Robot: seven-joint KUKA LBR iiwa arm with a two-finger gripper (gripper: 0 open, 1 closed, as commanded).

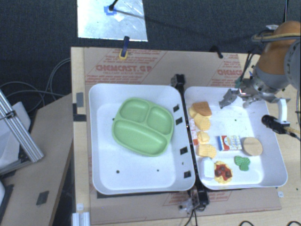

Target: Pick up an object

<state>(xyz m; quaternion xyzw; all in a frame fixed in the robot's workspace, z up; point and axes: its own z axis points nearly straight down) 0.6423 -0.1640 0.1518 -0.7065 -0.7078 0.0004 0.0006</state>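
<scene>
My gripper (pixel 227 99) hangs over the far part of the right bin (pixel 273 173), with nothing visibly held in it. To its left lies an orange-brown toast piece (pixel 201 108). A row of yellow food pieces (pixel 202 122) runs down the bin's left side to a waffle-like piece (pixel 207 150). Nearer the front are a red, white and blue carton (pixel 229 143), a tan round disc (pixel 252 146), a green broccoli piece (pixel 242 162) and a yellow and red pizza piece (pixel 223 171).
The left bin (pixel 106 173) holds a green divided plate (pixel 142 125). A black divider with clips (pixel 186 126) runs between the bins. The arm (pixel 277 62) enters from the right above the right bin's far corner.
</scene>
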